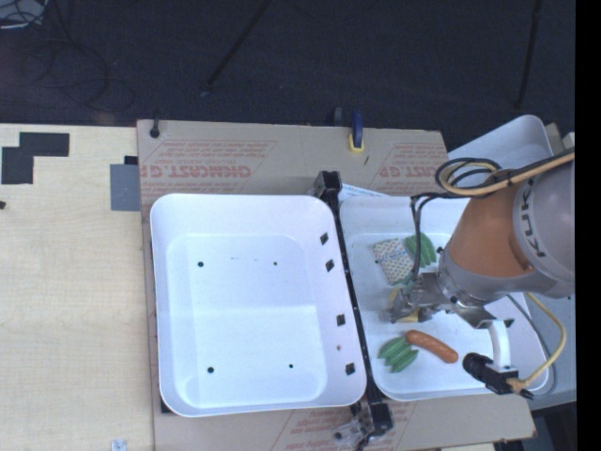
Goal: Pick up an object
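Note:
The right bin [376, 383] holds several small objects. An orange sausage-shaped piece [432, 346] lies near its front, with a green pod-like piece [398, 353] just left of it. Farther back sit a speckled grey-white piece [392, 259] and a green piece [422, 248] beside it. My gripper [408, 305] is low in the right bin, between the speckled piece and the orange one, under the arm's orange band [488, 238]. Its fingertips are too small and dark to read.
The left bin [169, 252] lies beside the right one, with a black divider rail [340, 289] between them. Both rest on a cardboard sheet [244, 163]. Cables [465, 172] loop over the arm at right.

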